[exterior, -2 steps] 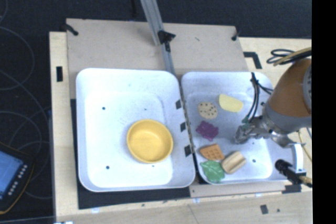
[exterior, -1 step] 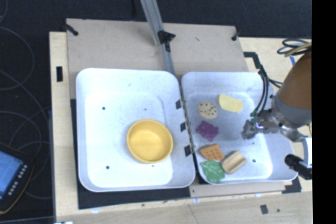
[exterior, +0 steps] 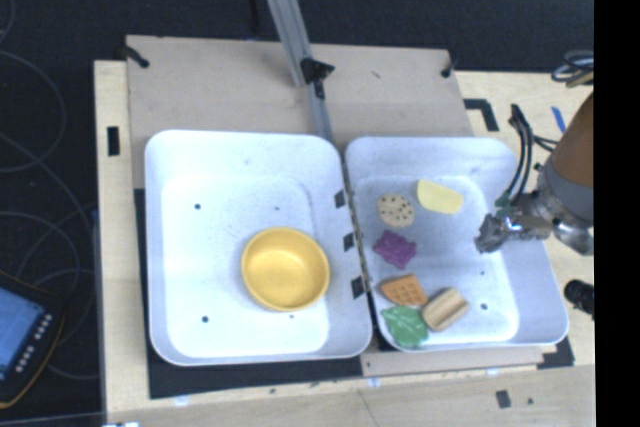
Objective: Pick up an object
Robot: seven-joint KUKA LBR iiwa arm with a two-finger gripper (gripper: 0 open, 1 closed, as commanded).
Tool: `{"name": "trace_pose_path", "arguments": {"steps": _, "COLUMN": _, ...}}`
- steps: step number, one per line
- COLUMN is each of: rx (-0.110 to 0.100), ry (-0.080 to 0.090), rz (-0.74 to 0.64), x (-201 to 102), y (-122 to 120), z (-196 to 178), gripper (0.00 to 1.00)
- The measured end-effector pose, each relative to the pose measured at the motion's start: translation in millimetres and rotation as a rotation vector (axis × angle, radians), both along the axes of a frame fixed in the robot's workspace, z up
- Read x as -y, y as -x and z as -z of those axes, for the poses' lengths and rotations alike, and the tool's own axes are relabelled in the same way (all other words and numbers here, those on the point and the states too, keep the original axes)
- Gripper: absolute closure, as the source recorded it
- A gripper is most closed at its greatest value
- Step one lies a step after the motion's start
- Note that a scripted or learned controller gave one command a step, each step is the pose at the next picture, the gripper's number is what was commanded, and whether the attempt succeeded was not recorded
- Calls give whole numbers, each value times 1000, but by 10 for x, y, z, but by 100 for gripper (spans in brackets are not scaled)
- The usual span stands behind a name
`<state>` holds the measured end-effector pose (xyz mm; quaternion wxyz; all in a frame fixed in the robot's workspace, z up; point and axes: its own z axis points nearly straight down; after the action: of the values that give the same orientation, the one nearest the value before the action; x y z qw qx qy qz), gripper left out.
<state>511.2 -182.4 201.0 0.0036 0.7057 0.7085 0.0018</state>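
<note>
While the gripper [exterior: 493,233] hovers over the right bin [exterior: 520,315], jaw state unclear to me, I judge it must descend toward the yellow piece [exterior: 439,197].

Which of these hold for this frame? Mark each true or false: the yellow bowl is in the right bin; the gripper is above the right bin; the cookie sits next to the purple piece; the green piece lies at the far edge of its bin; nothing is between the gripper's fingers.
1. The yellow bowl is in the right bin. False: it sits in the left bin.
2. The gripper is above the right bin. True.
3. The cookie sits next to the purple piece. True.
4. The green piece lies at the far edge of its bin. False: it is at the near edge, beside the tan roll.
5. Nothing is between the gripper's fingers. Cannot be told at this size.
</note>
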Motion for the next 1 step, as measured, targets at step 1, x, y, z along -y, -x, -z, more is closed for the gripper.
{"name": "trace_pose_path", "arguments": {"steps": 1, "rx": 1, "ry": 1, "rz": 1, "x": 30, "y": 78, "z": -523, "gripper": 100}}
